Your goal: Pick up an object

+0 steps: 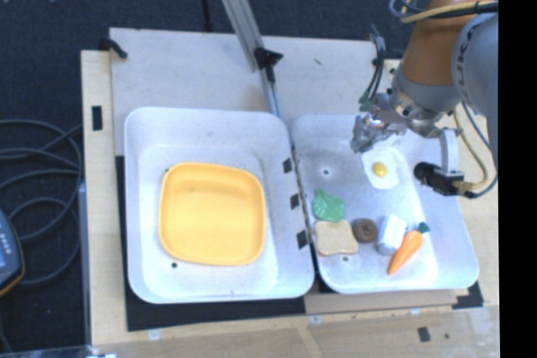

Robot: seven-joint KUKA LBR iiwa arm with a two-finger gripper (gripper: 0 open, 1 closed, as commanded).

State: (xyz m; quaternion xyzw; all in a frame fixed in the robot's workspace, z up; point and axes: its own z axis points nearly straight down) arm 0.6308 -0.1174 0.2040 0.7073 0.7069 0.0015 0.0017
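camera view has the gripper (369, 135) hovering over the right bin (449, 264), just up-left of the fried egg (382, 170). honestly can't tell its grip state from here, and there's nothing visibly in it. i'd centre over the egg before dropping, since it looks flat and likely slips out easy.

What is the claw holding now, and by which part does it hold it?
Nothing can be seen held. The claw hangs over the right bin, just up and left of the fried egg, which lies on the bin floor.
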